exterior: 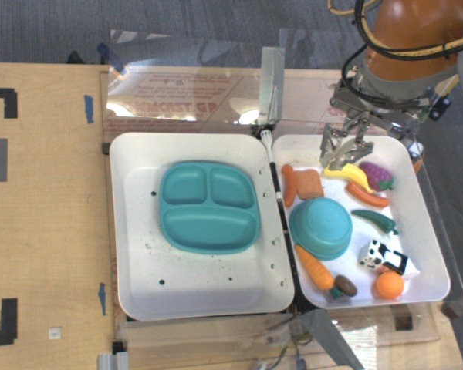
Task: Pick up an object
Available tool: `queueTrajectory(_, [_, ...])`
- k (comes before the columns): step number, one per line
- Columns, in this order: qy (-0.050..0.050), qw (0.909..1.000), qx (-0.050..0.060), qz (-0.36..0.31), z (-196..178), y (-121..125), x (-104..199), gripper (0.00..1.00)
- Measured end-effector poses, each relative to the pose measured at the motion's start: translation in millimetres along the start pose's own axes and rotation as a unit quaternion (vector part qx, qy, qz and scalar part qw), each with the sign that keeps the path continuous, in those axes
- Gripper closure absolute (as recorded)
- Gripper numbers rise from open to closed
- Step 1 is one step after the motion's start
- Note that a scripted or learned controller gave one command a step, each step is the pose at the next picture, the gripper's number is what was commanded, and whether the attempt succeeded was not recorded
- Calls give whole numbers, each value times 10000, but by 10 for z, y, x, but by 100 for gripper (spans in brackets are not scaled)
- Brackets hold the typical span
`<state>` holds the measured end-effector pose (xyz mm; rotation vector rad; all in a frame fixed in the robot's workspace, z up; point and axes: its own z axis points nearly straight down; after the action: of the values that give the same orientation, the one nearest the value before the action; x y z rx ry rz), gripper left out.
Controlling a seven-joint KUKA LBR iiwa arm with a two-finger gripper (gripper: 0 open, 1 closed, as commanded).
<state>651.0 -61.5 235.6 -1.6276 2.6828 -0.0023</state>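
- Right now the arm (pixel 409 29) fills the upper right of the frame, orange band uppermost, wrist over the top edge of the right bin (pixel 428 230).
- left bin (pixel 131 230), centre-left of frame: holds a teal divided tray (pixel 210 206), three compartments, lying flat.
- right bin, lower right of frame: all the small objects are here.
- teal bowl (pixel 322 227), middle of the right bin, upright.
- gripper (pixel 346 154) hangs at the top of the right bin, tips just above and left of the yellow banana (pixel 353 174). Fingers look slightly parted with nothing visible between them.
- purple grapes (pixel 378 176) just right of the banana, touching it.
- Below them, a red-orange pepper (pixel 368 197), then a dark green piece (pixel 376 220).
- brown-orange piece (pixel 305 183) at the bowl's upper left.
- carrot (pixel 315 268) below the bowl, tilted; small brown item (pixel 344 286) at its lower end.
- black-and-white cow toy (pixel 384 257) and orange fruit (pixel 390 284), lower right corner.
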Motion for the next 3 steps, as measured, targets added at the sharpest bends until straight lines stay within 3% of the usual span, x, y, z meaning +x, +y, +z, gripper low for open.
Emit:
queueTrajectory(1, [-9,9893,8,-1456,281,-387,693,100])
queueTrajectory(2, [-17,9892,14,-1468,269,-385,674,0])
queueTrajectory(3, [-4,9954,-48,-953,1334,-327,1201,0])
